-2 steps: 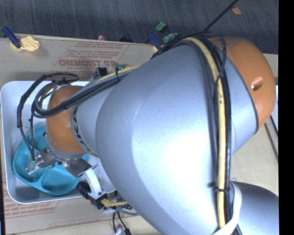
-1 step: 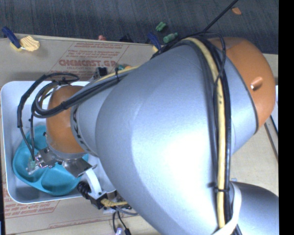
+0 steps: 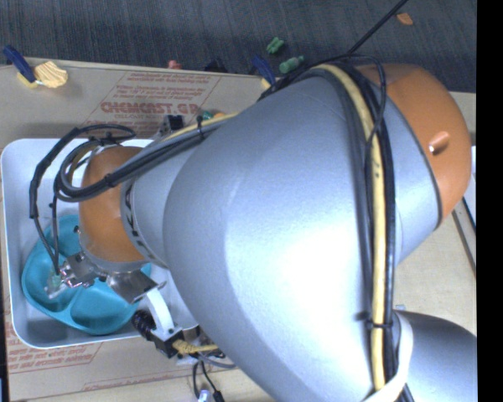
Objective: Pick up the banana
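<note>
Arm (image 3: 318, 224) reaching into left bin (image 3: 12, 224), wrist low over a turquoise object (image 3: 84, 308), presumably searching; I cannot tell the gripper's state, nor locate the banana.

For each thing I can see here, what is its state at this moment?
Arm: reaching over the left bin, hiding most of it.
Left bin: white, upright on the bench.
Blue bowl-like thing: lying in the left bin, partly under the wrist.
Claw: low over the blue thing; grip hidden.

A turquoise, seemingly bowl-like object (image 3: 84, 304) lies in the white bin (image 3: 12, 224).
</note>
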You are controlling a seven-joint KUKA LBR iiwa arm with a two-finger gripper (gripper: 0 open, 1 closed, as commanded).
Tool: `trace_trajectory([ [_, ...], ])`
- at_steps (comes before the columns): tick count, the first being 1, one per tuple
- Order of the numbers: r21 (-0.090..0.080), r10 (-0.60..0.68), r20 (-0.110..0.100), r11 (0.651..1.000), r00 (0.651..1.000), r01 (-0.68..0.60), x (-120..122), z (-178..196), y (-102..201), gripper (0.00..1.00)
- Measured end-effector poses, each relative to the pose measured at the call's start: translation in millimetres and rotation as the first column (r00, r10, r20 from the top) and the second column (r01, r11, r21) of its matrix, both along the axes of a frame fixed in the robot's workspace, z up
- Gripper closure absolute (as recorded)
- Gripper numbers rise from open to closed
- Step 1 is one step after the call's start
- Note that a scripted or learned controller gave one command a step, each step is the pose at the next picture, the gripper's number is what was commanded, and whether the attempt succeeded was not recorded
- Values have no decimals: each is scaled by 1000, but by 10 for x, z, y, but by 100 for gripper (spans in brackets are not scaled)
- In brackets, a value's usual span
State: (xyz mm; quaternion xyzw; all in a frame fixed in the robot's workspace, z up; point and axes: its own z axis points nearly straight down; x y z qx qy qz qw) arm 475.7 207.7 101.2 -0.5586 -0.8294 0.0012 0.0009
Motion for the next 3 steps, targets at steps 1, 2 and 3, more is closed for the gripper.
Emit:
trace_trajectory([
  [1,1,448,10,894,894,-448,28,-67,15,0],
  [2,-15,446,33,895,894,-446,110,69,-33,100],
  [3,-17,448,33,894,893,-448,121,173,-36,100],
])
